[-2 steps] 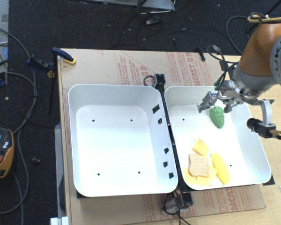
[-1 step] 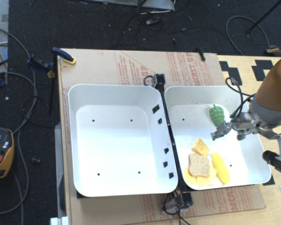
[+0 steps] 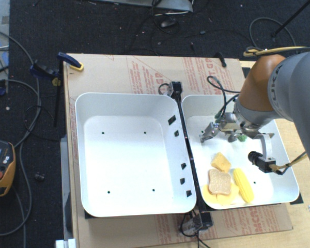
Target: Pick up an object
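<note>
Camera view: corn cob lies lengthwise, pointing toward near rim.

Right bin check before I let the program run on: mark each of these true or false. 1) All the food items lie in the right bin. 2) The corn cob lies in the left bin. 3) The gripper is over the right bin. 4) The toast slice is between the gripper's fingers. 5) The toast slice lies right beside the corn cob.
1) True: the toast slice, the corn cob and the yellow chunk all lie in the right bin.
2) False: it lies in the right bin, near the front.
3) True: the gripper is over its rear half.
4) False: the toast lies on the bin floor, apart from the gripper.
5) True.
</note>
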Controlling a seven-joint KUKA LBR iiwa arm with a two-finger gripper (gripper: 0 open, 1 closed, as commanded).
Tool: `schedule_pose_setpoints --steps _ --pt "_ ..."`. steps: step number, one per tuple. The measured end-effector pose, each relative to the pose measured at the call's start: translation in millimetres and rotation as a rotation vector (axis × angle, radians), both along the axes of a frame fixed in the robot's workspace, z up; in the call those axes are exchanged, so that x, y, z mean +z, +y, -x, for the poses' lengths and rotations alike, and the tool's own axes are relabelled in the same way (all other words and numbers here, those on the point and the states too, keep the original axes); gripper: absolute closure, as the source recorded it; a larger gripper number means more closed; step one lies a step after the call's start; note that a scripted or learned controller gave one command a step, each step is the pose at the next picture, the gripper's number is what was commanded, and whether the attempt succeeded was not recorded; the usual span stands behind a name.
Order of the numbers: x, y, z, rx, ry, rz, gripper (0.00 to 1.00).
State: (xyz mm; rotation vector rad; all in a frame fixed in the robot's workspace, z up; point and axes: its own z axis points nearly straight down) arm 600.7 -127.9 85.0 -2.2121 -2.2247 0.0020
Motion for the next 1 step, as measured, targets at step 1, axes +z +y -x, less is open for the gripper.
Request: schedule_pose_setpoints --steps 1 --pt "26.2 -61.2 -64.0 -0.005 -0.005 -0.002 0.00"
